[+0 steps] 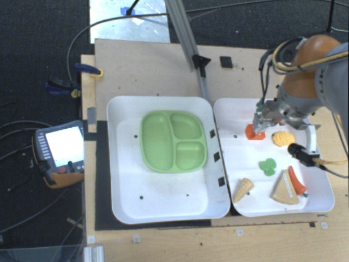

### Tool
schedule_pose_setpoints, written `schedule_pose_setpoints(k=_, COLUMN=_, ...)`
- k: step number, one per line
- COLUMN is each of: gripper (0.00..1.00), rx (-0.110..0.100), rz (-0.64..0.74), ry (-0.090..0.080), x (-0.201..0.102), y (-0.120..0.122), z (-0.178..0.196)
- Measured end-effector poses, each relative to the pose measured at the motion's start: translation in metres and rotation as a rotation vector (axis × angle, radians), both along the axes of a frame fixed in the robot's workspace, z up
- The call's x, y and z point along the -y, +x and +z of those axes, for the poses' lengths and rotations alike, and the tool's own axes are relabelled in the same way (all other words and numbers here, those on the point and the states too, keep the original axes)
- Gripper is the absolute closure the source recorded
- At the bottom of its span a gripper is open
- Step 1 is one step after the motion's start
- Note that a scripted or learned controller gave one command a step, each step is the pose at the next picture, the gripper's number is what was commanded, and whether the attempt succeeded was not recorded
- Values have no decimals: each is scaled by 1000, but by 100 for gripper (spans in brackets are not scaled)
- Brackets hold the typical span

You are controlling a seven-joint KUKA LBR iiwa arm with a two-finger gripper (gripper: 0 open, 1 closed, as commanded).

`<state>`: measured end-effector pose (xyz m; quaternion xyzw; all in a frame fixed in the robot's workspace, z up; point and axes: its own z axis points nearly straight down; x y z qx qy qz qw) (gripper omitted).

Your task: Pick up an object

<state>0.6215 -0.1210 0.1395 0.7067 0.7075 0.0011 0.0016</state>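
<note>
The right bin (234, 162) holds several toy foods: an orange-red piece (254, 134), a yellow corn-like piece (283, 140), a green broccoli-like piece (267, 166), an ice-cream cone (243, 189), a tan wedge (284, 190) and a red strip (297, 180). My gripper (260, 124) reaches in from the right and stands directly over the orange-red piece, touching or just above its top. The arm hides the fingertips, so the grip cannot be judged.
The left bin (122, 162) holds a green divided plate (173, 141). A slanted grey pole (182, 26) crosses the bench behind the bins. Cables run at the right beside the arm. A handheld pendant (61, 152) lies left of the bench.
</note>
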Motion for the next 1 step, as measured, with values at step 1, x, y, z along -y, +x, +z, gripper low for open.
schedule_pose_setpoints(k=1, gripper=100, rx=-2, rz=3, ry=0, x=1, y=-1, z=61)
